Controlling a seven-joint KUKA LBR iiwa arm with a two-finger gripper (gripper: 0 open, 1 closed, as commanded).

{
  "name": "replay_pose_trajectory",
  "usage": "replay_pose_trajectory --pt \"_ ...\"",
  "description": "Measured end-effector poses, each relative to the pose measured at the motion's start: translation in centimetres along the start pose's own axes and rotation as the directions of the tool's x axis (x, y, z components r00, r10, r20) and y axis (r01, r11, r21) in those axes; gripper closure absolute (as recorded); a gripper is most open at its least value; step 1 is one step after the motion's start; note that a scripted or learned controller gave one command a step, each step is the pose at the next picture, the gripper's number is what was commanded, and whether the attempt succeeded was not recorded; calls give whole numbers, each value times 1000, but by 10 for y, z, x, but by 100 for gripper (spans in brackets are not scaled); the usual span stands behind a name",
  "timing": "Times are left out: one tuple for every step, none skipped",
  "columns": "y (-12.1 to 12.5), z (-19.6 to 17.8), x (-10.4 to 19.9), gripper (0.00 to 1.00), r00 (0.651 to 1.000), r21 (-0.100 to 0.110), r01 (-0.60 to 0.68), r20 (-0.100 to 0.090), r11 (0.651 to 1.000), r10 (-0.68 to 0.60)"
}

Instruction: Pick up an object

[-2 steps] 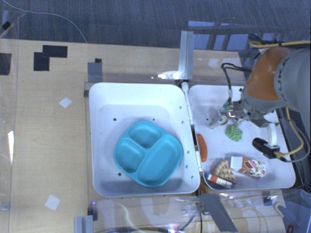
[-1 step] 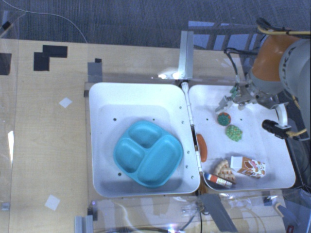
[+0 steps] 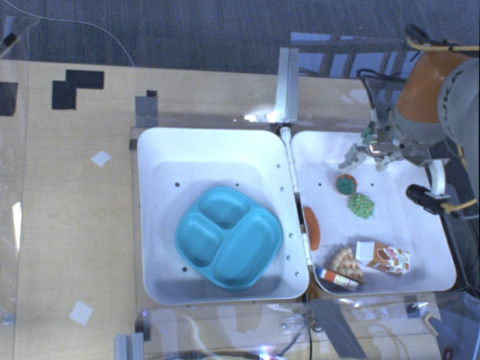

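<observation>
- Spread apart and holding nothing, the two-finger metal gripper (image 3: 367,158) hangs over the upper part of the right shallow white bin (image 3: 420,145), its fingertips splayed left and right.
- Just below the gripper sits a small round dark-green object (image 3: 346,184), lying on the bin floor, apart from the fingertips.
- Beside it, lower right, lies a bumpy light-green rounded object (image 3: 361,205).
- Against the bin's left wall rests an elongated orange-red sausage-shaped object (image 3: 313,228).
- Along the bin's lower edge lie a tan waffle-patterned piece (image 3: 345,262), a small white and orange printed carton (image 3: 382,257), and a tube-like item with a red band (image 3: 339,279).
- Next door, the left shallow white bin (image 3: 165,163) holds a turquoise plastic three-compartment plate (image 3: 229,236).
- The grey arm with its orange band (image 3: 427,88) enters from the right.
- Both bins sit on a pale wooden bench (image 3: 67,201).
</observation>
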State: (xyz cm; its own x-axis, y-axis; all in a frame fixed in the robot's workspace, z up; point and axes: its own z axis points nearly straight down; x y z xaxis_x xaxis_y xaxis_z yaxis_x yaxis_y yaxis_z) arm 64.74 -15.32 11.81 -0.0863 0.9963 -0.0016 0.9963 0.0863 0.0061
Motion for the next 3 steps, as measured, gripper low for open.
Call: replay_pose_trajectory --pt "-7 31 16 0 998 0 -65 -1 998 65" --pt "-4 16 16 100 998 -10 -61 2 998 61" --pt "-4 17 16 0 998 -10 -61 2 998 61"
